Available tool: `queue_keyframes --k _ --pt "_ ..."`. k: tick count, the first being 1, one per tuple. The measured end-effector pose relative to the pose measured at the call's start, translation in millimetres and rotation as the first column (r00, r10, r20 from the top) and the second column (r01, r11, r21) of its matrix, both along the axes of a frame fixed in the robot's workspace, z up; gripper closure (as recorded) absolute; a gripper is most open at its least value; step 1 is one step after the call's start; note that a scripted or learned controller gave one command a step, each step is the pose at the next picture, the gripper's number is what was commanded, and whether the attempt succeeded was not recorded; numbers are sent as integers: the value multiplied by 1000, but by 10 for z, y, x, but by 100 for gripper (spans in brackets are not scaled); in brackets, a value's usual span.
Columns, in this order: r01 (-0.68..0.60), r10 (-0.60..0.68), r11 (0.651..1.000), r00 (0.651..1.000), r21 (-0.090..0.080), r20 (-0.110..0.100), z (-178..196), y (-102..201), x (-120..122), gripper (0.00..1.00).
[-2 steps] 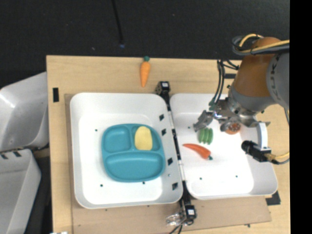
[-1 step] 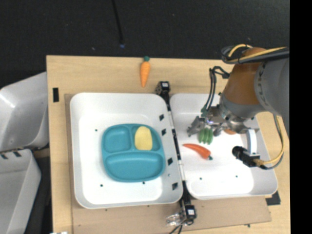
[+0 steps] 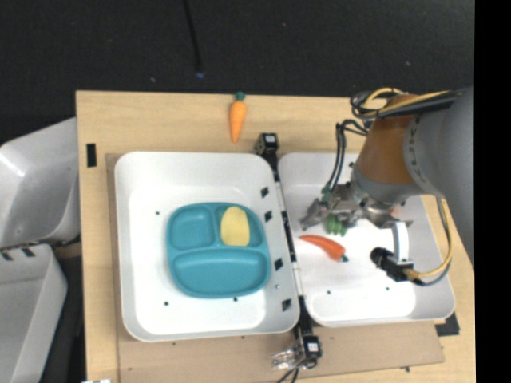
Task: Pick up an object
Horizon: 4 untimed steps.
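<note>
A small orange-red carrot-like piece [image 3: 322,246] lies in the right bin [image 3: 351,309], near its left wall. A green item [image 3: 335,227] sits just above it, right under my gripper [image 3: 331,214]. The gripper hangs low over the right bin's upper left part, its metal tip pointing down and left toward the green item. The arm's orange band [image 3: 386,152] rises above it. A yellow oval piece [image 3: 235,226] rests in the upper right compartment of a blue divided plate [image 3: 215,271] in the left bin [image 3: 144,190].
An orange toy carrot [image 3: 237,116] lies on the wooden bench behind the bins. A black clip [image 3: 266,143] sits at the bins' top junction. Cables and a black connector [image 3: 391,262] hang over the right bin's right half. Grey equipment stands at far left.
</note>
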<state>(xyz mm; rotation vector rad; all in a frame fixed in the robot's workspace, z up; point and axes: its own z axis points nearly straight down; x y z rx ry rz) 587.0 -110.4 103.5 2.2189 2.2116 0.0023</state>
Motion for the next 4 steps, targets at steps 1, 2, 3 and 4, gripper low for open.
queue_keyframes --k 1,2,3,4 --pt "6 -6 1000 1000 -3 13 155 -25 34 100" --pt "5 -5 1000 1000 3 -1 657 -120 102 100" --pt "2 -2 1000 1000 3 -1 1170 -212 58 100" --pt "-5 5 1000 1000 2 1 1790 -246 143 100"
